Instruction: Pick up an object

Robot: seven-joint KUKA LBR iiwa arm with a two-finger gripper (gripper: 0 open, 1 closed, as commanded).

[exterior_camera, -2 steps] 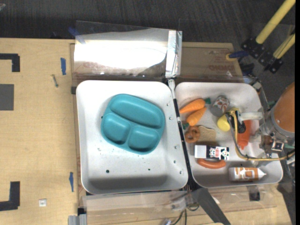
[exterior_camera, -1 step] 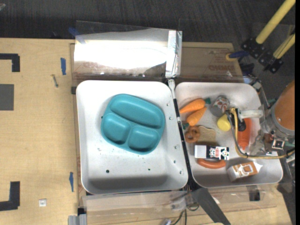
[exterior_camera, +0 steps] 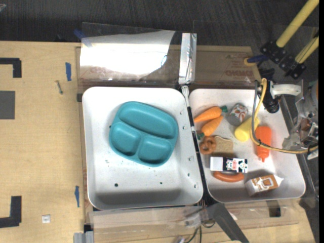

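arm (exterior_camera: 310,130) cut off at right edge

The bench (exterior_camera: 40,135) has a pale wooden top with a few black and blue tape marks on its left part. Two shallow white bins sit side by side on it, touching along their inner edges: the left bin (exterior_camera: 96,186) and the right bin (exterior_camera: 298,186). Behind the left bin, a sheet of shiny clear plastic (exterior_camera: 126,59) lies on the bench, and brown cardboard (exterior_camera: 223,67) lies behind the right bin.
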